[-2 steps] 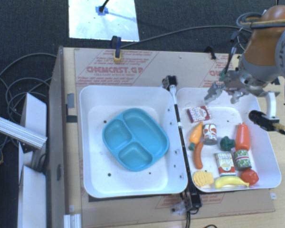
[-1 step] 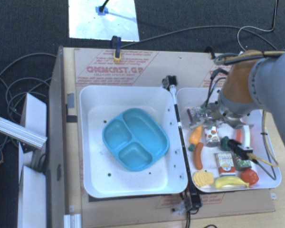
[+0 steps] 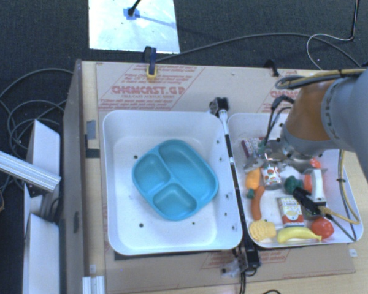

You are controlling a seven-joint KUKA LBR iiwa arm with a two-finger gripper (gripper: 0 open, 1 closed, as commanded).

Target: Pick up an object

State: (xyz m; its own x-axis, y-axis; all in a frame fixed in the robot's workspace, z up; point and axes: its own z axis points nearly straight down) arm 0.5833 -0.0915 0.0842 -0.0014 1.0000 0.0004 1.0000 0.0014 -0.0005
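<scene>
KUKA arm [image 3: 331, 112] reaches in from 3 o'clock, wrist low over the right bin [image 3: 349, 192]; the tool [image 3: 265, 159] sits at the bin's 10 o'clock area, cannot tell if it is spread or pressed together, too blurred and partly hidden by the wrist. Nothing visibly gripped. Candidate objects all in the right bin: carrot-like orange piece [image 3: 255, 198] along the 9 o'clock wall, small red-and-white can [image 3: 271, 176] just beside it, green item [image 3: 292, 183] near centre, red-label packet [image 3: 290, 211] toward 6 o'clock, banana [image 3: 297, 234] and yellow corn-like piece [image 3: 262, 230] at the 6-7 o'clock edge, tomato [image 3: 322, 226] at 5 o'clock. Left bin [image 3: 119, 164] holds 1 blue divided plate [image 3: 174, 179]. Step judged: descent onto a pick near the can. To do well: target 1 isolated item, since the cluster is tight; the can touches neighbours, so centre over it, avoid the bin divider [image 3: 232, 164], come straight down, close only once seated, lift vertically.
</scene>
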